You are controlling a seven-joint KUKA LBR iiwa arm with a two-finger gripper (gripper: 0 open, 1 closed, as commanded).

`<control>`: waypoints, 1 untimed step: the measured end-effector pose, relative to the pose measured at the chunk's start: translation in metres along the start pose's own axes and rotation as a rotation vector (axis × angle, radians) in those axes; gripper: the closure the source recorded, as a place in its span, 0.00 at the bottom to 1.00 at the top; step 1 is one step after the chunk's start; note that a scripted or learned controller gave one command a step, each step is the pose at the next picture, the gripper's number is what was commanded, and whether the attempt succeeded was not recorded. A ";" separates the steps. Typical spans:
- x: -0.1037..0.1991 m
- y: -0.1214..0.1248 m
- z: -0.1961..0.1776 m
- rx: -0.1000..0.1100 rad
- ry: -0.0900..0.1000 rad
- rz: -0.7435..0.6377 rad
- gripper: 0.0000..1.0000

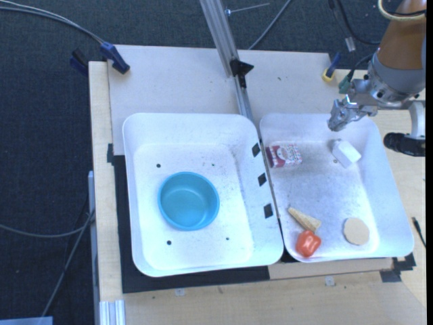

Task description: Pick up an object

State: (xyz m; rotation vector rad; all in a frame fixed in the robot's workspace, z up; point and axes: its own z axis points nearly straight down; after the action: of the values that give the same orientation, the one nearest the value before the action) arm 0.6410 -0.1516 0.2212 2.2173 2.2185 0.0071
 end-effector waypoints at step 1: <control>0.054 -0.013 -0.015 0.013 0.007 -0.005 1.00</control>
State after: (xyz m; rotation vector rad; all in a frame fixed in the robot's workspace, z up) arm 0.6284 -0.0971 0.2361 2.2215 2.2338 0.0003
